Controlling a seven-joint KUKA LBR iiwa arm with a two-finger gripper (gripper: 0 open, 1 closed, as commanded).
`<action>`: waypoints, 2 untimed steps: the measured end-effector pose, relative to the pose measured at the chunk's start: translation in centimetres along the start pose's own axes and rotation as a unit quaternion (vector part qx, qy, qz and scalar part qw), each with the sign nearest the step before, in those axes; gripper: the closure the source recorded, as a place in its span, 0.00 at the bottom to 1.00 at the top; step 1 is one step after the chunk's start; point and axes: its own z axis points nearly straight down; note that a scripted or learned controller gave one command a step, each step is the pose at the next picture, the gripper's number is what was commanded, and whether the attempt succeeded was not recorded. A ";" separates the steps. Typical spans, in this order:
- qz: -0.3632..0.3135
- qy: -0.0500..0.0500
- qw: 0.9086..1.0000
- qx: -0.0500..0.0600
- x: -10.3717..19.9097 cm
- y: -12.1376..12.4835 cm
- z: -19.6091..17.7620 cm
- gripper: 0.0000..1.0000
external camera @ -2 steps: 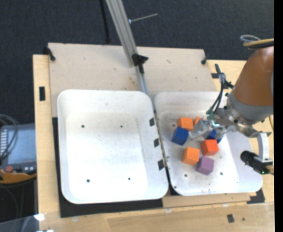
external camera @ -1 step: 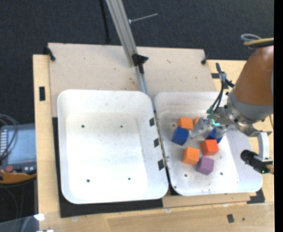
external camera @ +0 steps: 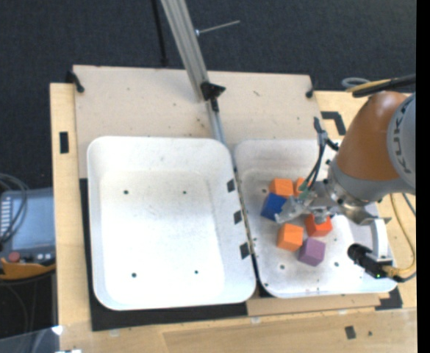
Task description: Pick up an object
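As the grey-and-orange arm (external camera: 373,149) reaches in over the right bin (external camera: 273,278), beside the left bin (external camera: 101,160), its gripper (external camera: 308,210) hangs low amid clustered blocks to pick one, jaw spread impossible to tell, the red block (external camera: 320,225) just beside it, the blue block (external camera: 272,207) nearby

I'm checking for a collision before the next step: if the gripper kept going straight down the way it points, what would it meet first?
Probably the red-orange block, which lies right under the gripper in the right bin. The blue block sits just beside. Depth is unclear from above, so this is a guess.
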 end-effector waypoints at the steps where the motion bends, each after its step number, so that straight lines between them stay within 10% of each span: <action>1: 0.000 0.000 1.000 -0.001 0.1 -0.1 4.2 0.00; 2: 0.000 0.000 1.000 -0.003 0.0 0.0 6.4 0.00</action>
